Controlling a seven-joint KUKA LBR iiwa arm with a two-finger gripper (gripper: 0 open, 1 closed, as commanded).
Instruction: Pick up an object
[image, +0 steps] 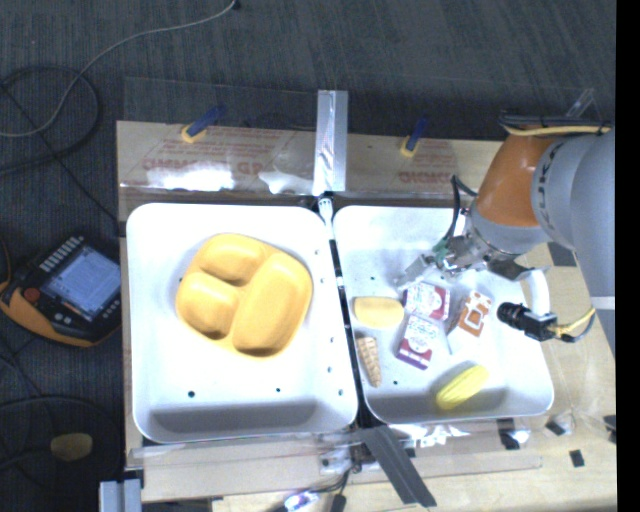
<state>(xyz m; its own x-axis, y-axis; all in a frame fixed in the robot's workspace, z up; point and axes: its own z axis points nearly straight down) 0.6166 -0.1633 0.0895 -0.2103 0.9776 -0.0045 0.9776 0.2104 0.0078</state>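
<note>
The grey arm with its orange band (520, 185) reaches in over the far right corner of the right-hand white bin (500, 405), and its gripper (440, 262) hangs low inside that bin, near the far wall and right of the middle. Whether the gripper is open or closed cannot be told from this view; nothing is seen held in it.

The left-hand white bin (150, 400) carries the biggest thing on the bench, a large yellow lumpy plastic piece with three rounded lobes (243, 293), lying in the middle and nearer the far wall than the near one.

In the right-hand bin, the pale yellow rounded block (377, 312) lies by the left wall, about halfway along it. Just beside it to the right sits a white-and-red printed packet (427, 299), and touching that packet's near edge is a dark red and white packet (417, 343). A bright yellow oval, lemon-like object (461, 386) rests close to the near wall, right of the middle. A small orange and white packet (472, 313) lies tilted toward the right wall, just right of the two printed packets. The smallest, a tan ridged piece like a short corn cob (369, 360), lies along the left wall just nearer than the pale block.
</note>
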